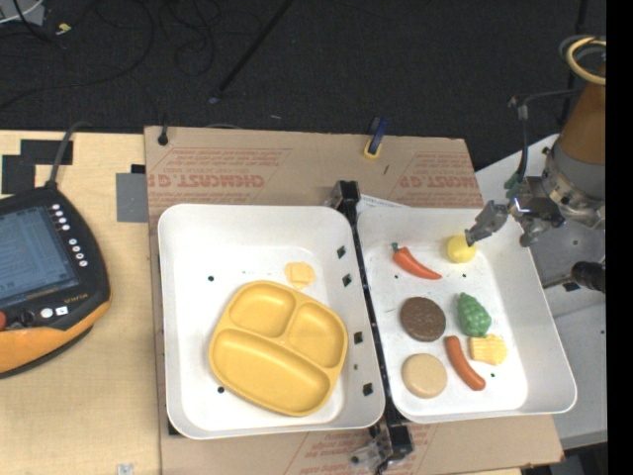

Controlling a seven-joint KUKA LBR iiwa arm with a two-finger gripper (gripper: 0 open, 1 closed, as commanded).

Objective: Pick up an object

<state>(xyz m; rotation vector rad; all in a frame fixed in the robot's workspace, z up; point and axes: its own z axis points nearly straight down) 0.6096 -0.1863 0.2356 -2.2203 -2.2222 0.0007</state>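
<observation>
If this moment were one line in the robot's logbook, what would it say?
phase: approach | gripper: beside yellow ball, right bin | held: nothing seen | left bin: yellow tray

Dark carpeted floor point(297, 47) behind bench, cables point(119, 28) trailing across it. Light wooden benchtop point(59, 394) under cardboard sheet point(257, 171). Teach pendant point(45, 265) at left.

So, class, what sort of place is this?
Probably a robotics lab: a grey robot arm reaches over two shallow white bins of plastic toy food, with an orange-edged control tablet and loose cables beside.
</observation>
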